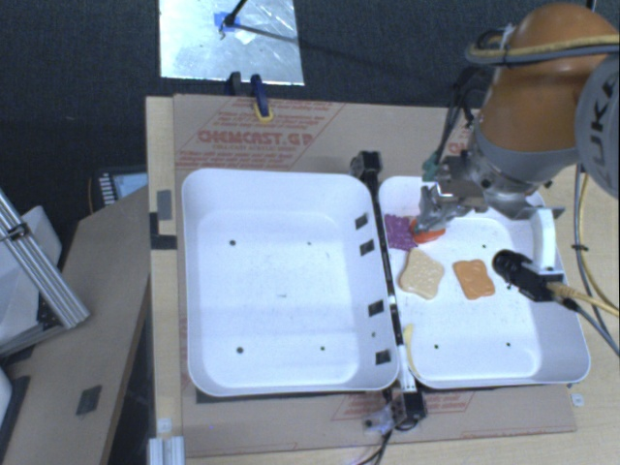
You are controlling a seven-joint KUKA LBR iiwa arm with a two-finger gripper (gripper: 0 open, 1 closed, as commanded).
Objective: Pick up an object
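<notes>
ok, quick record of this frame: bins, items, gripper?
bins: left bin and right bin, white, side by side
right bin items: purple piece, red piece, beige slice, orange slice
layout: purple and red pieces at the far left corner; slices nearer, beige left of orange, apart
gripper: low over the red piece
grasp: not confirmed

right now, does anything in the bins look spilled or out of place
Nothing stands out. The pale bread slice, orange bread slice, purple piece and red piece all lie inside the right bin.
</notes>
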